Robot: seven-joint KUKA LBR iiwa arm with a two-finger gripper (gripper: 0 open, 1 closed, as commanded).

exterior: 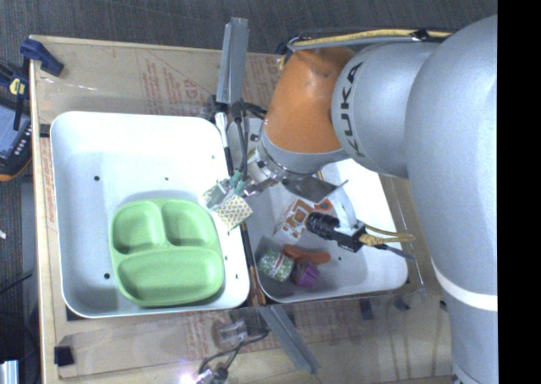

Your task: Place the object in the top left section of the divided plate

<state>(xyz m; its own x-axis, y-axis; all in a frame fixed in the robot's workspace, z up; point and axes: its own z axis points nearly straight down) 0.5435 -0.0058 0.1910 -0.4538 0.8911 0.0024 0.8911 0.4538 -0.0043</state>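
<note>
Where the two bins meet, you see a small patterned object (231, 205), checkered green and tan, sitting right at the tip of the gripper (235, 190), over the rim between the left bin (84, 145) and the right bin (380, 272). The object lies directly under and touching the gripper's end, but you cannot make out from this angle whether it sits between the fingers or merely beside them, and how the claw stands cannot be told. Just to the lower left of the object lies the green divided plate (167, 253), in the lower part of the left bin; its two small sections run along its upper edge and one large section along its lower edge, and the object is beside the plate's upper right corner, not in any section. The arm (397, 112), grey with its orange band, reaches in from the right across the right bin. In that bin, below the wrist, you see a patterned card (296, 217), an orange piece (306, 253), a green-patterned lump (275, 266) and a purple thing (306, 274) close together.
</note>
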